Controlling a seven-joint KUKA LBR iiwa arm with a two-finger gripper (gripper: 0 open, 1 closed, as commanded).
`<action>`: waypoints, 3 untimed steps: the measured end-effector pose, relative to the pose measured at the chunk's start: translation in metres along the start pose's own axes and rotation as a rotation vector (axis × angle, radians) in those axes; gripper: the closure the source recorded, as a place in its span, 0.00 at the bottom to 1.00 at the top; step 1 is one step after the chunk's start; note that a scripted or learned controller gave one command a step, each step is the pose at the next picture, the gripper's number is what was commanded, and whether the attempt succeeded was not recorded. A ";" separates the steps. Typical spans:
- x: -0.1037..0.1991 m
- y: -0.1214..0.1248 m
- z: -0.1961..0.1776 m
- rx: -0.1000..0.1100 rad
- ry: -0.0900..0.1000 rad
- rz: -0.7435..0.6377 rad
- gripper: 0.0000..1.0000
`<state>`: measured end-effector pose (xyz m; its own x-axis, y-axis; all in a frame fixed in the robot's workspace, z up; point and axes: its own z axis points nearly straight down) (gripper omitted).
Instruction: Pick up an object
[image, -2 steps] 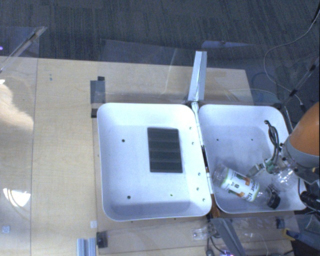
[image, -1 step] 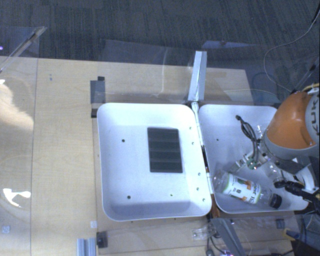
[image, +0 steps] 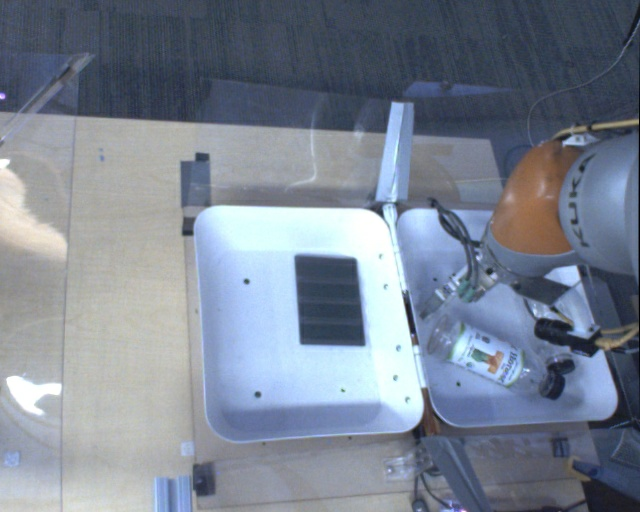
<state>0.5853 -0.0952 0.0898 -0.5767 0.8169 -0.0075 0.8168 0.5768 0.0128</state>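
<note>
A clear plastic bottle (image: 487, 358) with a green and orange label lies on its side in the right bin (image: 590, 405), its dark cap (image: 553, 384) pointing to the right. A flat black ribbed pad (image: 328, 300) lies in the middle of the left bin (image: 230, 380). My gripper (image: 466, 284) hangs low in the right bin, just above and left of the bottle's clear end, close to the wall between the bins. The grey arm with its orange band (image: 535, 205) covers the bin's far right part.
A metal divider post (image: 394, 150) stands behind the seam between the bins. Black cables (image: 452, 225) loop off the wrist, and a black fitting (image: 565, 335) juts out near the bottle's cap. Wooden bench (image: 110, 300) stretches to the left.
</note>
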 end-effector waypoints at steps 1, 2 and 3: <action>0.029 -0.097 -0.037 0.007 0.004 0.149 0.00; 0.050 -0.079 -0.002 0.001 -0.004 0.140 0.00; 0.051 -0.070 -0.016 -0.017 -0.006 0.135 1.00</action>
<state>0.4980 -0.0938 0.1041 -0.4610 0.8873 -0.0109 0.8868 0.4611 0.0309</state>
